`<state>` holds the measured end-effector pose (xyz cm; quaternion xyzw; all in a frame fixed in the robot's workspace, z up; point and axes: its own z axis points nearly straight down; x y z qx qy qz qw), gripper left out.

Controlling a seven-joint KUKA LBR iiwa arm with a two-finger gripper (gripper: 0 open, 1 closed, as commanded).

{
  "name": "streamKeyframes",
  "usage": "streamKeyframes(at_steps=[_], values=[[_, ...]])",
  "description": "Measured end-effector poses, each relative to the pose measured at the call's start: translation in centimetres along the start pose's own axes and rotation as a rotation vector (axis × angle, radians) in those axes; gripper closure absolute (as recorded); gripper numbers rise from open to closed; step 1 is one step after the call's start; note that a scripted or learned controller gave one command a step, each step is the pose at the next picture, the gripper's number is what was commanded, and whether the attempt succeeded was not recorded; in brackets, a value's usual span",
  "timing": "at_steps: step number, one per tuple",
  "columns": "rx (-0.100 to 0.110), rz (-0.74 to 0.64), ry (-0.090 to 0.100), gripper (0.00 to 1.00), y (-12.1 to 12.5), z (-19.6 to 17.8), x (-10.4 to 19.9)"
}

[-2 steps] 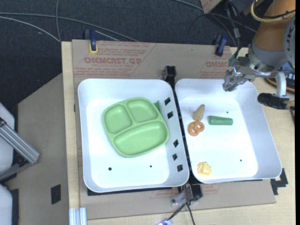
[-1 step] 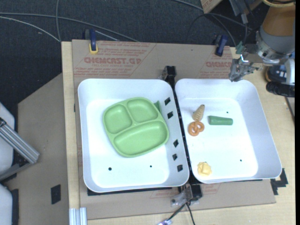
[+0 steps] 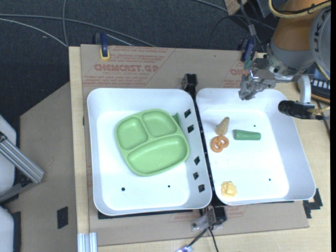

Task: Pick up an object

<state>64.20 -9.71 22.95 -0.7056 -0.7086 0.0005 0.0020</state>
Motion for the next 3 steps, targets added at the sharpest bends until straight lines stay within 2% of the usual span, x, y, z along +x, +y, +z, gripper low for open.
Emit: streamKeyframes(at_steps=[1, 2, 3], values=[[-0.001, -0.002, 0.001, 1.0, -0.5, 0.0, 5.7], [-0.001, -0.002, 0.001, 1.0, -2.5, -0.8, 11.3], [0.002, -0.001, 0.001, 1.0, -4.8, 0.6, 15.9]])
